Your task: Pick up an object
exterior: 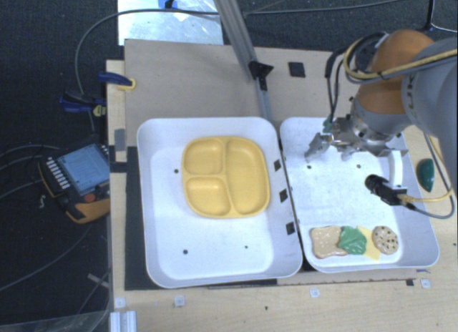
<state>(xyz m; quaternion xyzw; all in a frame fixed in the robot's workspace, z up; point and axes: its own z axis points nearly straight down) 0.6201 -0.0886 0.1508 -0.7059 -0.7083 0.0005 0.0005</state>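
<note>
- My tool (323,144): fingers spread, holding nothing, over the right bin's (315,187) far left corner.
- Food pieces (353,241): a row along that bin's near edge, well apart, toward the camera from my tool.

Yellow divided plate (226,177) in left bin (161,252); blue handheld pendant (79,172) w/ cables on floor, far left.

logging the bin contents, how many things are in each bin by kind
Left bin:
yellow divided plate: 1

Right bin:
toast slice: 1
green leaf piece: 1
yellow cheese piece: 1
cookie: 1
teal object at the right edge: 1

Total: 6
</note>
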